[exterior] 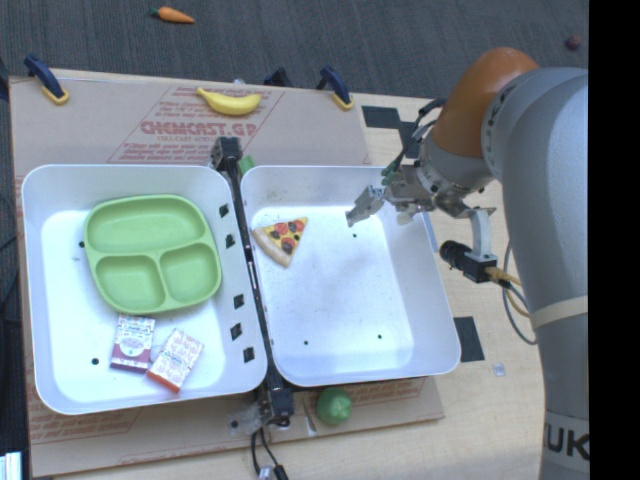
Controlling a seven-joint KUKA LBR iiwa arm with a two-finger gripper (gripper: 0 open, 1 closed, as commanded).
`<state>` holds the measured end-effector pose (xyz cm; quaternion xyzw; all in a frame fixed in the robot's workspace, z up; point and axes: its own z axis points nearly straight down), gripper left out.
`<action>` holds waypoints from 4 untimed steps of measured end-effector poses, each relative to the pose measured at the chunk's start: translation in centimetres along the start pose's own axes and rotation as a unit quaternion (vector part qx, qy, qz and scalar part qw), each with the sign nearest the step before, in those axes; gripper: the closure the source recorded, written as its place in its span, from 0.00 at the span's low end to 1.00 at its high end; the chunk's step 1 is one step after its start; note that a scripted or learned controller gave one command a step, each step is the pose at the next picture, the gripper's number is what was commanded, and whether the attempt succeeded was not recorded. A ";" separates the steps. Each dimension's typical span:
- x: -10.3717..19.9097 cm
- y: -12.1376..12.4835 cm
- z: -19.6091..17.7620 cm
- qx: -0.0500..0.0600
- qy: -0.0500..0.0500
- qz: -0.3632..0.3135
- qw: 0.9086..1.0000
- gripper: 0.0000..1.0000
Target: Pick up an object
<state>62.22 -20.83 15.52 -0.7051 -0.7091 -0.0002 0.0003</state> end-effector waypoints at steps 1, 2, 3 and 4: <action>0.0 0.0 0.1 0.001 0.000 0.000 1.000 0.00; 0.0 0.0 0.1 0.001 0.000 0.000 1.000 0.00; 0.0 0.0 0.1 0.001 0.000 0.000 1.000 0.00; 0.0 0.0 0.1 0.001 0.000 0.000 1.000 0.00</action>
